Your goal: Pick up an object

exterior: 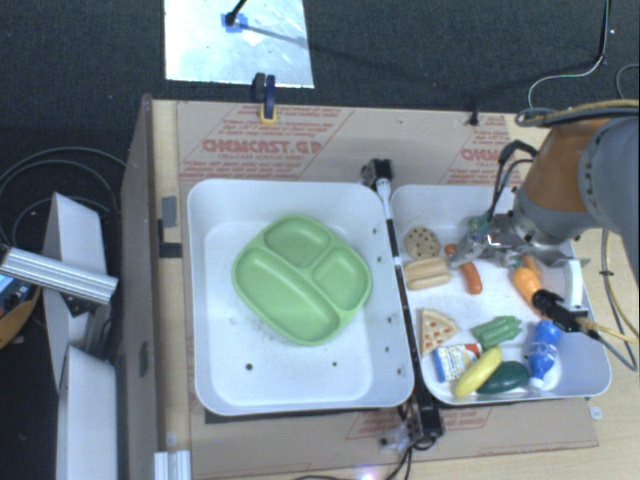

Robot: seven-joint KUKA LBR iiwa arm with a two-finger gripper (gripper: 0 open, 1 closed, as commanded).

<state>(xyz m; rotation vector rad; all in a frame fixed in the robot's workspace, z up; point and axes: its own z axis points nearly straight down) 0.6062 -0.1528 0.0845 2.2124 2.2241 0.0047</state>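
From my remote seat, I judge the pick not yet done: nothing is lifted, and every item lies on a bin floor.

Going left to right, the left white bin [215, 298] on the counter holds one green divided plastic plate [302, 278]. The right white bin [590, 373] holds one chocolate-chip cookie [421, 240], one tan bread roll [427, 272], one pizza slice [436, 328], one red sausage [472, 278], one yellow banana [477, 372], one small red-and-white packet [452, 359], two green vegetables [497, 330], one orange carrot [527, 283] and one blue bottle [543, 350].

The gripper [482, 240] hangs low near the sausage; I cannot tell how it is set.
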